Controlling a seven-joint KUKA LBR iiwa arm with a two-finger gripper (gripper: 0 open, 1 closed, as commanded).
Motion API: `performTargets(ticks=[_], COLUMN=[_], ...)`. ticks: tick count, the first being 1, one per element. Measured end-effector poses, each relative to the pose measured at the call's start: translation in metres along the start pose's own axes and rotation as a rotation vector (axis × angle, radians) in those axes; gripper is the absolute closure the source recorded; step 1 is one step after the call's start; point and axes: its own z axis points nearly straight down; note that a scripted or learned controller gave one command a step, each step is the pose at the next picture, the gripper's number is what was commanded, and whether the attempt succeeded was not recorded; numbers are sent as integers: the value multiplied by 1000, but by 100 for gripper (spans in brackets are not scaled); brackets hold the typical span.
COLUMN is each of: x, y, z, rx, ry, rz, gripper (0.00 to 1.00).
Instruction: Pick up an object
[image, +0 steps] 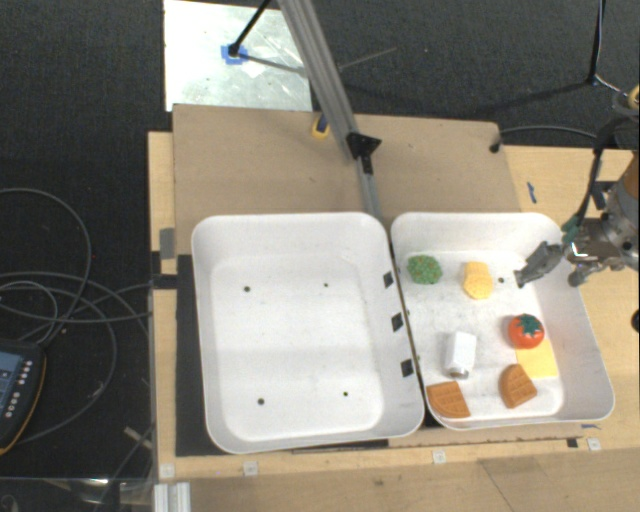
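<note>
**binwatcher:** Gripper (548, 262) is sitting over the upper right part of the right bin (600, 385), coming in from the right side. I honestly cannot tell from this angle if the jaws are apart or together, it's just a dark blur at the tip. Nothing looks held. Any thoughts on what it should go for?

**kuka_dad:** Closest stuff is the yellow piece (479, 280) just to its left and the tomato (526, 330) below it. Green broccoli-looking thing (424, 269) is further left near the bin's inner wall. I'd guess the yellow piece is the easy pick, since it has free floor around it.

**binwatcher:** What about the tomato?

**kuka_dad:** Riskier, I think. It's touching or overlapping the flat yellow slice (542, 360) under it, and round things tend to squirt out of two fingers. If it goes there, centre right over the top and come straight down.

**binwatcher:** And the bottom row?

**kuka_dad:** White block (460, 351) stands alone mid-bin, decent target. The two brown bread-like pieces (449, 400) (517, 385) are near the lower rim, so a finger could clip the wall. The left bin (215, 300) doesn't matter for this step. Whatever it picks: line up above first, drop vertically, close only once the fingers straddle the thing, then lift slowly.
</note>
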Motion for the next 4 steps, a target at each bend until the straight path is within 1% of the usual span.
performTargets(ticks=[1, 2, 4], x=[0, 6, 16], y=[1, -1, 15], z=[-2, 41, 142], rx=[-4, 0, 0], ry=[-1, 0, 0], rz=[1, 2, 2], gripper=[0, 0, 0])
